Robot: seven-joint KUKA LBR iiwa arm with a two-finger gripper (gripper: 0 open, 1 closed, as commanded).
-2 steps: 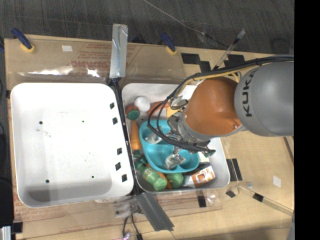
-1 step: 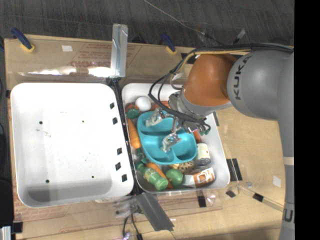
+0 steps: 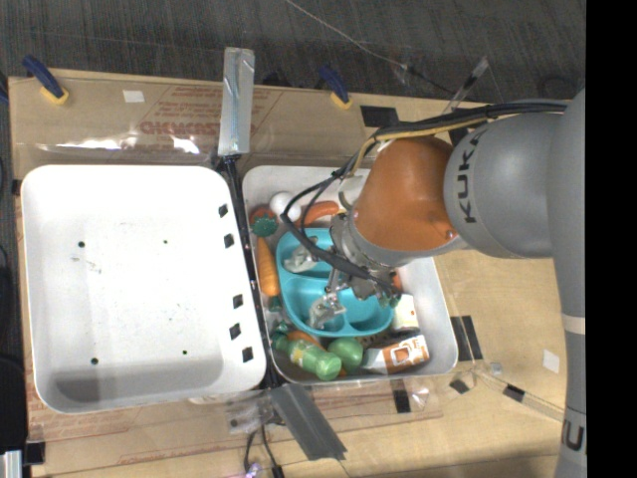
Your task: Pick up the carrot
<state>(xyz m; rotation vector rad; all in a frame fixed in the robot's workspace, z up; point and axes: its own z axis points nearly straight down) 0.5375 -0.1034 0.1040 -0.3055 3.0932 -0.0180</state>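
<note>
Cardboard-covered bench (image 3: 119, 103) carries two shallow white bins side by side, the broad left bin (image 3: 119, 287) bare on its floor and the smaller right bin (image 3: 438, 307) crowded with toy food. Reaching in from the right, the grey KUKA arm (image 3: 518, 187) and its orange wrist band (image 3: 403, 197) hang over the right bin and hide much of its upper half. Below the band, the gripper (image 3: 331, 305) points down into a turquoise bowl (image 3: 373, 317) in the middle of the bin; whether its fingers are spread or pressed together cannot be told from this angle, and nothing is visibly caught between them.

Against the bin's left wall, just beside the bowl's outer rim, lies the carrot (image 3: 266, 267), a slim orange piece running lengthwise along the wall. Near its upper end sits a dark green item (image 3: 264, 225), with a white ball (image 3: 281, 204) and a red-orange piece (image 3: 320, 210) beyond. Green vegetables (image 3: 318, 361) and a small printed carton (image 3: 403, 352) fill the lower edge.

As judged from this moment, the tool sits over the bowl rather than the target, so a clean attempt would need a shift toward the left wall. The carrot is wedged between wall and bowl, leaving little room; fingers set across its narrow width, one on either side, and lowered at its middle would likely serve best. Risks appear to be a finger landing on the bowl rim or the wall, or the smooth shape slipping out.
</note>
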